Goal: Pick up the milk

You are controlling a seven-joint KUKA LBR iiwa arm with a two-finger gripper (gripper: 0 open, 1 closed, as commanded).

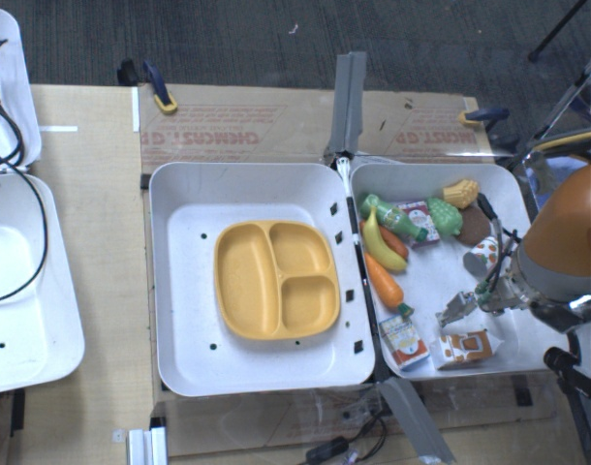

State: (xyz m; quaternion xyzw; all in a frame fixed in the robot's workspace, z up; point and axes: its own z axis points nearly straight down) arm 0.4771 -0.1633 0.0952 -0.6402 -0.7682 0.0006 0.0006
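Two bins: side by side on the surface [92,114], and all the action sits in the right bin [513,187].
Arm: grey with the orange band [567,226], reaching in from the right and hanging low over the right bin's near half.
Gripper: down at [467,307], just above the bin floor, fingers spread a little with bare white floor between them, nothing gripped.
Milk: the small carton [467,348] with the brown and white front, lying just below the gripper, toward the near wall, close but apart from the fingertips.
Second carton: a pale box [404,342] with a red edge, lying to the gripper's left and slightly nearer the camera, beside the milk but not touching it.
Carrot: orange [385,281], up and left of the gripper, pointing toward the pale box.
Banana: yellow [377,243], further left and beyond the carrot, along the bin's left wall.
Green bottle: lying flat [397,217], well beyond the gripper, toward the far left corner.
Corn: yellow cob [460,193], straight beyond the gripper near the far wall, with a green lump [447,217] just below it.
Brown piece: dark shape [475,227], between the corn and the gripper.
Left bin: white [179,260], well left of the gripper, carrying a yellow divided plate [239,289] with three compartments.
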